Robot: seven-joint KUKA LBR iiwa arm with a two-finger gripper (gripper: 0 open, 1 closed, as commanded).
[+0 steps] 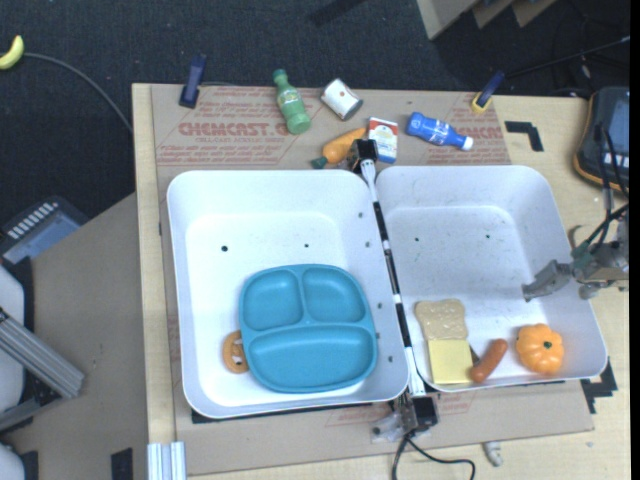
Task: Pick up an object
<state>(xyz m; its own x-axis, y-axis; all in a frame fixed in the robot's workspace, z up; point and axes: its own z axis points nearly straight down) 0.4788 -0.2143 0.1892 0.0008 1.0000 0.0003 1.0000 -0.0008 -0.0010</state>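
Observation:
The right bin [470, 218] holds several toy foods along its near edge. They are a tan cracker [441, 317], a yellow square slice [449, 360], a reddish sausage [488, 360] and an orange pumpkin [540, 349]. The sausage touches the yellow slice. In the left bin [260, 218] lies a blue divided plate [308, 326]. A brown pretzel [235, 352] is partly tucked under the plate's left edge.
Behind the bins on the board lie a green bottle [292, 103], a white can [342, 99], a carrot [343, 148], a small carton [382, 138] and a blue bottle [438, 131]. A grey piece with black wires [560, 276] sits at the right bin's right rim.

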